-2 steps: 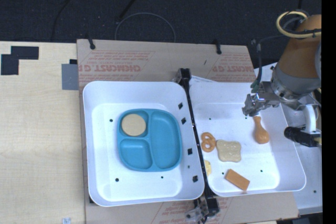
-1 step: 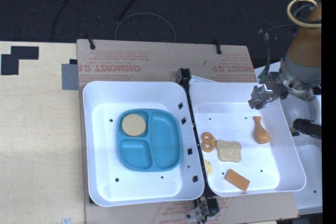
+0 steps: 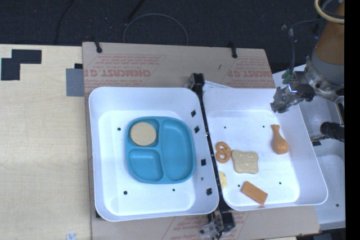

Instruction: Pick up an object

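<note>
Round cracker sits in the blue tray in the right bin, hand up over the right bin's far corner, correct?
Wrong bin. The camera view shows the round cracker in the blue tray, which sits in the left bin, not the right one. The hand is over the right bin's far corner, as you said.

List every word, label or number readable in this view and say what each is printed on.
"CHEMCAST GP", red, upside down: on the cardboard sheet behind the left bin.
A second red print, partly readable as "GP", on the same sheet behind the right bin.
Red print on the cardboard's front edge: too small and cut off to read.
The blue tray and the food pieces carry no text.
</note>
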Controlling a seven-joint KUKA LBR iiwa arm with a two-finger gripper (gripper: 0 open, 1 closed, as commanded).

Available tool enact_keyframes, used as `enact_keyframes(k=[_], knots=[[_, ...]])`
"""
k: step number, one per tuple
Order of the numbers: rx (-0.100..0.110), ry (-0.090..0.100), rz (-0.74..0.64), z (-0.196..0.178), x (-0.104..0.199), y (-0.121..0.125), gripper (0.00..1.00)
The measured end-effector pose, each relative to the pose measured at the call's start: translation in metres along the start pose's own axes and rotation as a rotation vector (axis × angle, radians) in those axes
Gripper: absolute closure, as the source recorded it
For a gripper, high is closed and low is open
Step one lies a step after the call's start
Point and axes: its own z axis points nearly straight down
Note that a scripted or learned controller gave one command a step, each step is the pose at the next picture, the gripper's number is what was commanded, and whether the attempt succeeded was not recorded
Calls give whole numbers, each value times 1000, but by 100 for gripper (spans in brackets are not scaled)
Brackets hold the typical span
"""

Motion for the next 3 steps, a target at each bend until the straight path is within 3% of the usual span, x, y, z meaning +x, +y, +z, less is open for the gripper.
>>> enact_keyframes(k=[3], knots=[[4,2,-3,28,167,29,100]])
